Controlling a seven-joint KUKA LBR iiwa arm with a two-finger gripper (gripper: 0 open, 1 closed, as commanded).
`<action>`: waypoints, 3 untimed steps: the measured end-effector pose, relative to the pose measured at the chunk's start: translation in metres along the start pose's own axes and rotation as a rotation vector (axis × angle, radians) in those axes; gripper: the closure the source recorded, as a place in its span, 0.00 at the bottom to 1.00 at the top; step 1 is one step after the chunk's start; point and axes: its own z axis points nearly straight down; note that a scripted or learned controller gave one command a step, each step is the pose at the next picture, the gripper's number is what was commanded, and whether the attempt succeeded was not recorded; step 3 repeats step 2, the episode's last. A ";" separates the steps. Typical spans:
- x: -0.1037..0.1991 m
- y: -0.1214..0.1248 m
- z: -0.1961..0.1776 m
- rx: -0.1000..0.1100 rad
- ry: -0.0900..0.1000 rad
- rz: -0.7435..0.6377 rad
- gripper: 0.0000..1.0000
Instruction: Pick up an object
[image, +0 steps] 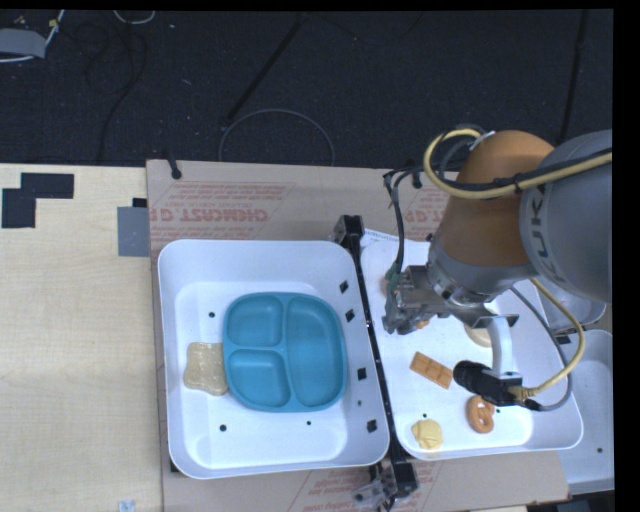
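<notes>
My gripper hangs low over the upper left part of the right bin, close to the divider between the bins. Just below and right of it an orange waffle-like cracker lies on the bin floor, apart from the gripper. Further toward the front sit a small brown pretzel and a pale yellow dumpling-shaped piece. Nothing shows between the gripper and these items.
The left bin holds a blue divided plate with a beige toast-like piece beside its left edge. The bulky grey and orange arm covers the right bin's back half. A pale round item peeks out under the wrist.
</notes>
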 end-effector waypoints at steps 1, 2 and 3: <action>0.054 -0.015 0.009 0.000 0.000 -0.002 1.00; 0.108 -0.026 -0.002 -0.003 0.000 -0.003 1.00; 0.108 -0.026 -0.002 -0.003 0.000 -0.003 1.00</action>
